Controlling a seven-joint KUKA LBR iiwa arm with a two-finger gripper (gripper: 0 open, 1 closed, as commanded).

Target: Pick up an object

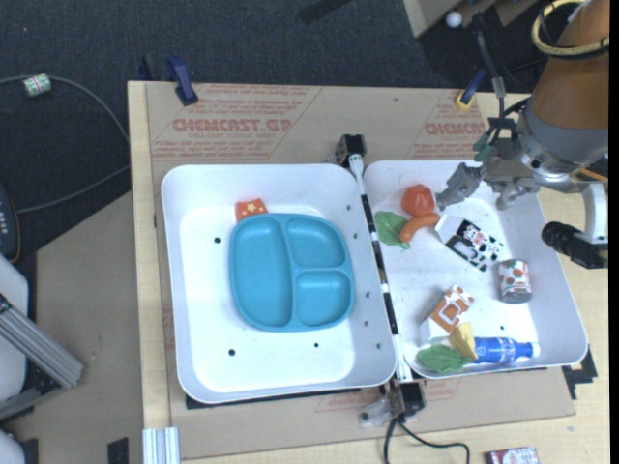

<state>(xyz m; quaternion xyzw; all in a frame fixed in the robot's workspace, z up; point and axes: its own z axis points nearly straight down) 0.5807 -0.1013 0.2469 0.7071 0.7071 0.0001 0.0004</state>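
Red tomato [418, 200] – rt bin's upper left, touching orange carrot [420, 226] w/ green leaf.

two bins [193, 356], one blue tray [290, 271], roughly eight items

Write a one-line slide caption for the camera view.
Gripper open above the right bin of small toys, near a red tomato; blue divided plate in the left bin.

Red "CHEMCAST GP" lettering on the brown board [242, 124] under the bins.
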